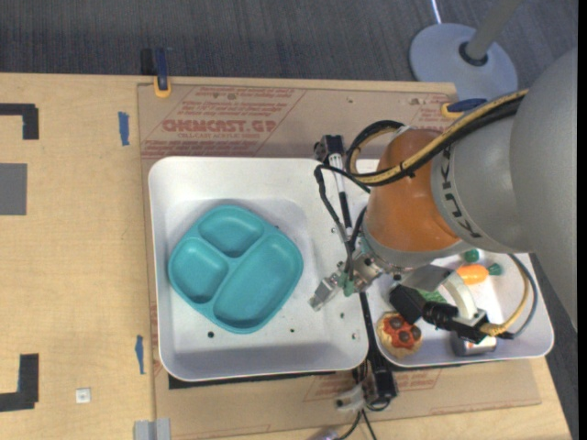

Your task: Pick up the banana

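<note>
Arm (431, 191) over bins; teal plate (237, 266) in left bin (183, 337).
Gripper (332, 284) poorly resolved, grip undeterminable; right bin (537, 333) contents largely hidden.

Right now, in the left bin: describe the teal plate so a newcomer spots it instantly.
Find the two white bins; take the left bin. The teal plate lies flat near its middle, the gripper at its right. It is a rounded plate split into three compartments.
</note>
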`<control>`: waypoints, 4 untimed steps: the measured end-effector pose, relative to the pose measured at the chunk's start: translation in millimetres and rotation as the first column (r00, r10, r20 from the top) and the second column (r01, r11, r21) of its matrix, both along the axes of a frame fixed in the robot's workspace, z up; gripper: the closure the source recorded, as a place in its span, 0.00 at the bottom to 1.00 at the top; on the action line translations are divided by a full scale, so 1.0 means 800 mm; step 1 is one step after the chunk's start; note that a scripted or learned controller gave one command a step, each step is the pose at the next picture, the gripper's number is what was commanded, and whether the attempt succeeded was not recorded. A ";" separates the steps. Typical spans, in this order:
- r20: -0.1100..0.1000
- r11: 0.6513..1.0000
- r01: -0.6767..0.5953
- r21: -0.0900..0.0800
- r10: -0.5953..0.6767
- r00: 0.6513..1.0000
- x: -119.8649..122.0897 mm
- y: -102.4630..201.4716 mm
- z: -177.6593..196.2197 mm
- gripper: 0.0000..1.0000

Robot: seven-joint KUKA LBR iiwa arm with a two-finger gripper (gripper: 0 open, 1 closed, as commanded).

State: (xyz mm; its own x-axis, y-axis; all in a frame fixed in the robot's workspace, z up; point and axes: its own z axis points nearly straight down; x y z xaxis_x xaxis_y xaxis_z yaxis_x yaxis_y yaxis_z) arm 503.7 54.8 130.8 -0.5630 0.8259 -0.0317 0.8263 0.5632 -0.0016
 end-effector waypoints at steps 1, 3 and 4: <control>-0.001 1.000 -0.012 -0.001 0.012 1.000 0.000 0.000 0.000 0.00; -0.002 0.999 -0.033 -0.002 0.033 0.999 0.000 -0.001 0.000 0.00; -0.002 0.999 -0.039 -0.002 0.039 0.999 0.000 -0.001 0.000 0.00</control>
State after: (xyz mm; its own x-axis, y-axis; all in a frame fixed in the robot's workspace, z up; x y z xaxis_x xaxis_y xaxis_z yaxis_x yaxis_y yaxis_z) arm 503.4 53.6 130.7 -0.5951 0.8030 -0.0326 0.8035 0.5953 -0.0043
